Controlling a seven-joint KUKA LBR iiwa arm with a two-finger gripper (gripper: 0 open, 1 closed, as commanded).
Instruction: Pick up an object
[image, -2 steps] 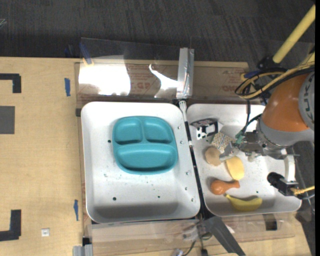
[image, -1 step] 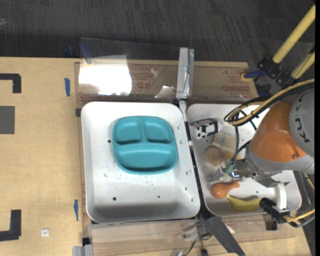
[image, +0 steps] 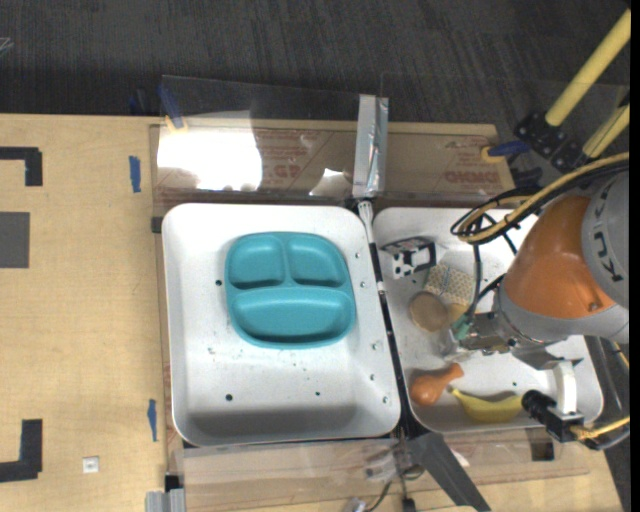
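Left bin (image: 200, 380): holds a teal divided plate (image: 290, 288), lying flat near its centre. Right bin (image: 590, 400), adjoining: the arm (image: 560, 275) reaches over it. Gripper (image: 462, 338) sits low in the right bin; grip state cannot be told. Just left of the gripper lies a tan round object (image: 430, 312). Below the gripper: a banana (image: 490, 404) and an orange pear-shaped object (image: 435, 385), touching.

The arm (image: 560, 275) hides part of the right bin (image: 392, 300) and runs past the right edge.
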